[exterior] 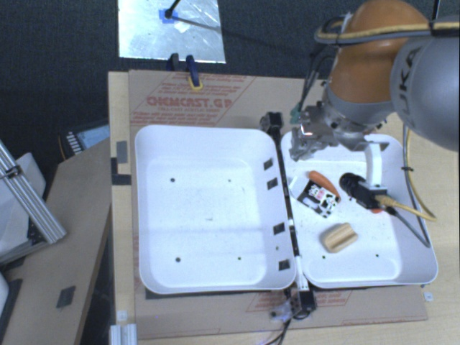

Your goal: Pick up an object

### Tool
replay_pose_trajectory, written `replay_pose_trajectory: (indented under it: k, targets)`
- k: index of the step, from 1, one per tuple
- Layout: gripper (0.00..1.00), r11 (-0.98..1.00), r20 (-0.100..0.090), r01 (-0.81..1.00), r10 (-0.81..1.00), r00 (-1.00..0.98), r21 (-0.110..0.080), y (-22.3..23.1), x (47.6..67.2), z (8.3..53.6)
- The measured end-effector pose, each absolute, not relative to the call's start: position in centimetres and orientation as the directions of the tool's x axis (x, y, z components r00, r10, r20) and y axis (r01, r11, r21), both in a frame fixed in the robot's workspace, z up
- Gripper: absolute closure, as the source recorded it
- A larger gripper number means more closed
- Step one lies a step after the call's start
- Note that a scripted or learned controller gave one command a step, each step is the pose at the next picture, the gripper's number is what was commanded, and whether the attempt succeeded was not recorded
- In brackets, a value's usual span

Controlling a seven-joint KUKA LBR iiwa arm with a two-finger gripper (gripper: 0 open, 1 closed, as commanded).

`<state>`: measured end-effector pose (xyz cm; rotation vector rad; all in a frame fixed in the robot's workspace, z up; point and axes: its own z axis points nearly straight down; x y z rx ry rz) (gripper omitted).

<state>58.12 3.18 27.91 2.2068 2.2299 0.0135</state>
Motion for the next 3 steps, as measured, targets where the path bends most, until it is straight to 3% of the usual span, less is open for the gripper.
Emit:
replay_pose_trajectory:
  k: [1, 2, 3]
  targets:
    - [1.0, 0.009, 0.002, 1.0, 1.0, -0.009, 0.001, 7.7, 55.4, 28.9]
    - [1.0, 0.005, 0.002, 1.0, 1.0, -0.005, 0.003, 6.6, 48.4, 34.4]
    - [1.0, 0.008, 0.003, 1.0, 1.0, -0.008, 0.007, 10.2, 48.7, 39.4]
